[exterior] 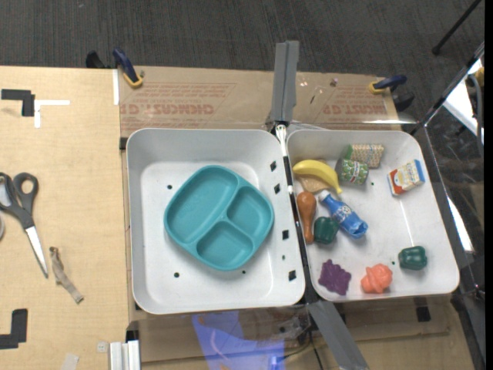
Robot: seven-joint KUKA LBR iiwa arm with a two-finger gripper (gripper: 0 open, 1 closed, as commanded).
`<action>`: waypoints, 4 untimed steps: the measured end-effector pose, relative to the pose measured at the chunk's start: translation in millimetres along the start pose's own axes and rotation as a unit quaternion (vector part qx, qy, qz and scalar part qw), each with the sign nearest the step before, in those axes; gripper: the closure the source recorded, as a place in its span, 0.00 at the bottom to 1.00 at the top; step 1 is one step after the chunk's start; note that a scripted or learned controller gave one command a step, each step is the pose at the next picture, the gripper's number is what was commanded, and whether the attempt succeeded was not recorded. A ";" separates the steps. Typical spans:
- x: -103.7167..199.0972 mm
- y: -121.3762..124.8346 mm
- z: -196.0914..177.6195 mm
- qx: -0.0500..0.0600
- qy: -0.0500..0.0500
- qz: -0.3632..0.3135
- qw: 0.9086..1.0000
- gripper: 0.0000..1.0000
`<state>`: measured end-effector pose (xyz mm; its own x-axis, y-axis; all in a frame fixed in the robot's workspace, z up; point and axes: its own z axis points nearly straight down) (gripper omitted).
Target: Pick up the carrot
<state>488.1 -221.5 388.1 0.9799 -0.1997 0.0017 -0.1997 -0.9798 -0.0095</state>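
By the right bin's (389,230) left wall lies the carrot (306,211), touching the banana (316,173) and green pepper (325,230); my claw might grab those instead, and I cannot tell how it is set

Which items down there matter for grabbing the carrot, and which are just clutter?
For the job:
slim orange carrot, in the right white bin, by its left wall

Lying about:
yellow banana
blue bottle
dark green pepper
purple grape bunch
teal divided plate in the left bin
grey-handled scissors on the bench
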 end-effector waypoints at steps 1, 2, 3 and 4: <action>41.5 -9.3 97.0 -0.001 -0.002 0.007 1.000 1.00; 43.1 -8.7 112.6 -0.001 -0.002 0.001 1.000 1.00; 8.9 -1.5 164.6 -0.002 -0.002 0.001 1.000 1.00; 6.4 -1.0 146.9 -0.002 -0.002 0.002 1.000 1.00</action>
